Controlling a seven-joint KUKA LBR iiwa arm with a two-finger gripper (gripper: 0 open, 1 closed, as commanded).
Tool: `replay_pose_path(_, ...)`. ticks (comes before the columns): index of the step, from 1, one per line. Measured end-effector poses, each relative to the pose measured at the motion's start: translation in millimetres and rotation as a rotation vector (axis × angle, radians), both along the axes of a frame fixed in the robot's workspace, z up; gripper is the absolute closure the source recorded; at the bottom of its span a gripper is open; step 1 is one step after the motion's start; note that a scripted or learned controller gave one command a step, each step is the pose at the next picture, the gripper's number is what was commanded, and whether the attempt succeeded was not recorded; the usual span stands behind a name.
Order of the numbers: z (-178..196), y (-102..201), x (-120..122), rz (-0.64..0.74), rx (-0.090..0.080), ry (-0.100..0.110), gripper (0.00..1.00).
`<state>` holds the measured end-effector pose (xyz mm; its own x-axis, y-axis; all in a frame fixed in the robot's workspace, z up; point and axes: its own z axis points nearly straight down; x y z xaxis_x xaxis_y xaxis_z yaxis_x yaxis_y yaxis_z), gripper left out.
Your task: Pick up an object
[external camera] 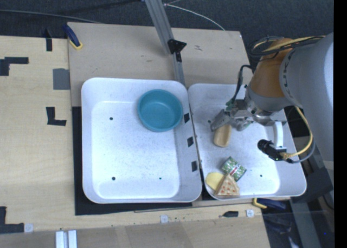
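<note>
In the right bin (271, 184), my gripper (228, 124) hangs low over the middle with its fingers spread open. A tan, rounded bread-like piece (221, 137) lies on the bin floor just below and between the fingertips, not gripped. Toward the bin's front lie a green packet (233, 167), a yellow piece (213, 178) and a pizza-slice toy (228, 187), close together. The grey arm with its orange band (268, 79) comes in from the right.
The left bin (103, 176) holds a blue bowl (160, 110) near its back right corner. A slanted metal pole (162, 22) rises behind the bins, ending at the wall between them. A black cable fitting (269, 148) hangs off the wrist.
</note>
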<state>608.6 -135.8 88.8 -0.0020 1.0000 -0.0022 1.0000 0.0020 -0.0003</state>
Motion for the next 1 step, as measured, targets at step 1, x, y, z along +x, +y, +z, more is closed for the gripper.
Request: replay_pose_path(1,11.1,-0.1,0.7,0.001,-0.001,-0.002,1.00)
